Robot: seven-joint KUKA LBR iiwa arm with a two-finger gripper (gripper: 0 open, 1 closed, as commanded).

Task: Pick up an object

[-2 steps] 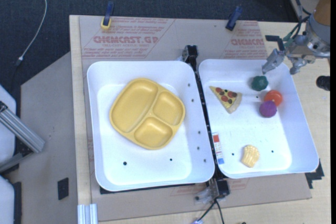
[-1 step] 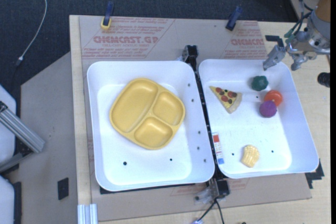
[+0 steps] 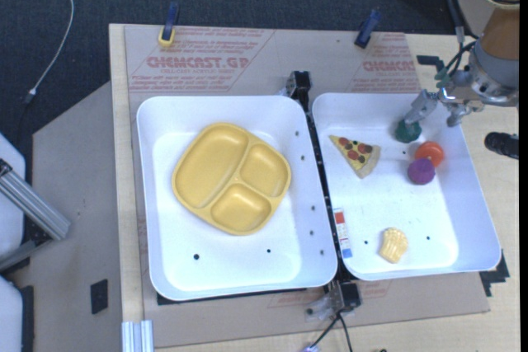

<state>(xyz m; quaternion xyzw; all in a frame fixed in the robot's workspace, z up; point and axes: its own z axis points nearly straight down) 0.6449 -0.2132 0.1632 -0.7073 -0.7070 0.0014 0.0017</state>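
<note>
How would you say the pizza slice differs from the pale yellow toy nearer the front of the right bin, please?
The pizza slice is a flat wedge with red spots on top; the pale yellow toy is a chunky, ridged lump in one plain colour. The pizza slice lies toward the back of the right bin, near the divider; the pale yellow toy lies near the front edge. Both lie apart from other objects.

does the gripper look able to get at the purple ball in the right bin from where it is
Probably yes. The gripper hangs over the right white bin, and the small purple ball lies open from above, though the orange ball touches it.
</note>
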